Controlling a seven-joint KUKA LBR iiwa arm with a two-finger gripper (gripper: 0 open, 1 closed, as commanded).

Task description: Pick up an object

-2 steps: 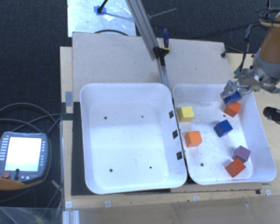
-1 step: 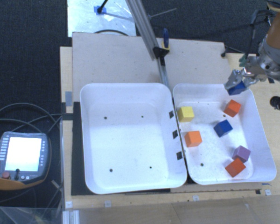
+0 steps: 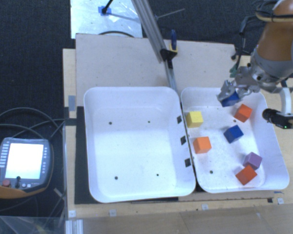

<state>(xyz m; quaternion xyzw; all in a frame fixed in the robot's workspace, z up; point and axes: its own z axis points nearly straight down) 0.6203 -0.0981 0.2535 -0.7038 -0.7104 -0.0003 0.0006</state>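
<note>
Between the claw's (image 3: 229, 95) fingers: a blue block (image 3: 230, 100).

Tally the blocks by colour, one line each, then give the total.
Orange blocks: 3
Blue blocks: 2, one at the gripper
Yellow block: 1
Purple block: 1
Total: 7

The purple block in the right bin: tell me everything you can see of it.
The purple block is a small cube, matte and plain-looking, sitting turned at an angle on the floor of the right bin near its right wall. It lies just above the red-orange block, close to or touching it; which one, I cannot tell. The gripper is well away.
</note>
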